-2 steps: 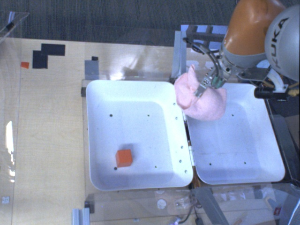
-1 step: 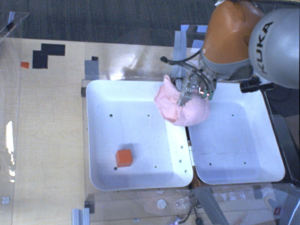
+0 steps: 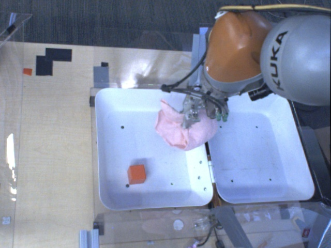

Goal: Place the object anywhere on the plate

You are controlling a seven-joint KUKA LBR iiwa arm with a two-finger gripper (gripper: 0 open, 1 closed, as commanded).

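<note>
Pink plate sits at left bin's right edge. Gripper is right over it; can't tell its state. Orange block lies near-left of plate, so nothing's placed yet.

Light wood bench w/ black markers, dark carpet floor behind.

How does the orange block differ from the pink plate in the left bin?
The orange block is small, boxy and vivid; the pink plate is larger, pale and flat. The block lies near the bin's front, apart from the arm; the plate lies at the right wall, under the end effector. Both are in the left bin.
</note>
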